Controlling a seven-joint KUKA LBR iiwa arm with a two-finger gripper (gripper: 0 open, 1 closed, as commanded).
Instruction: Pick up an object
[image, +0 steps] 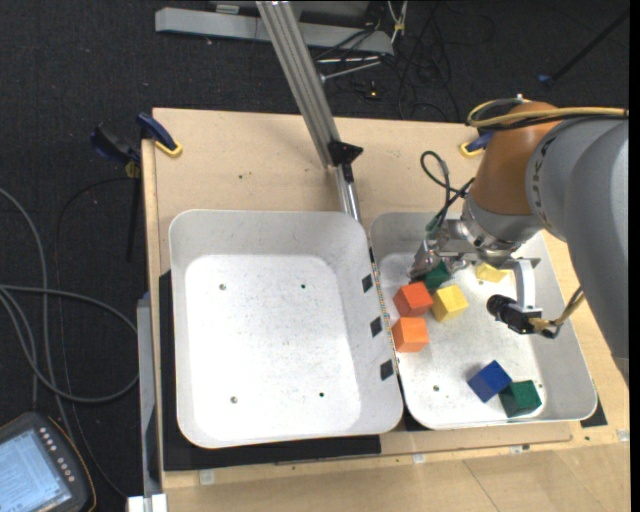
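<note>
Bins sit on tan bench, dark floor.

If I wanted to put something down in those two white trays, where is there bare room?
The left tray is bare across its floor. In the right tray, there is a free patch along the near edge left of the blue block. It is crowded at the far end, around the orange blocks and the hand.

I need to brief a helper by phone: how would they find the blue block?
Look in the right-hand white bin, toward its near corner. The small blue cube lies there touching a dark green cube; it is the lone blue piece.
</note>
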